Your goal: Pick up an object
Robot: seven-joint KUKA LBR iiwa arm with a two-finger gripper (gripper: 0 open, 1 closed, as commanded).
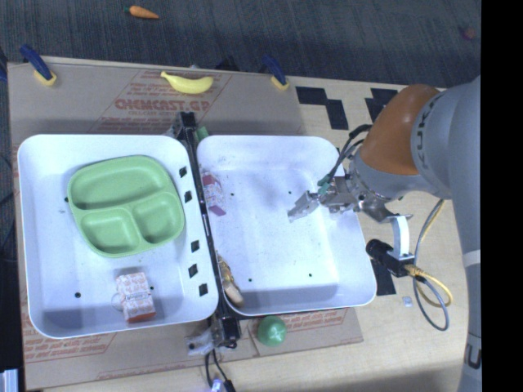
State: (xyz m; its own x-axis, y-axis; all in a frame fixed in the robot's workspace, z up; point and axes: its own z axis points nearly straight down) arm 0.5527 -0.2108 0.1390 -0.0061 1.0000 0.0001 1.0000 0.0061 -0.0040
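Dark carpet behind; tabletop [458,317] under cardboard. Left bin [41,243]: green divided tray [124,204], small red-white carton [134,294]. Right bin [270,292]: red-white wrapper [212,193] at left wall. Pincer [299,208] low over right bin, nothing visibly held; finger spread unreadable.

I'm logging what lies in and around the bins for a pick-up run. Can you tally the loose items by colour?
Green: 2, the divided tray and the ball
Yellow: 1, the banana
Orange: 1, the small piece on the floor
Red and white: 2, the carton and the wrapper
Total: 6
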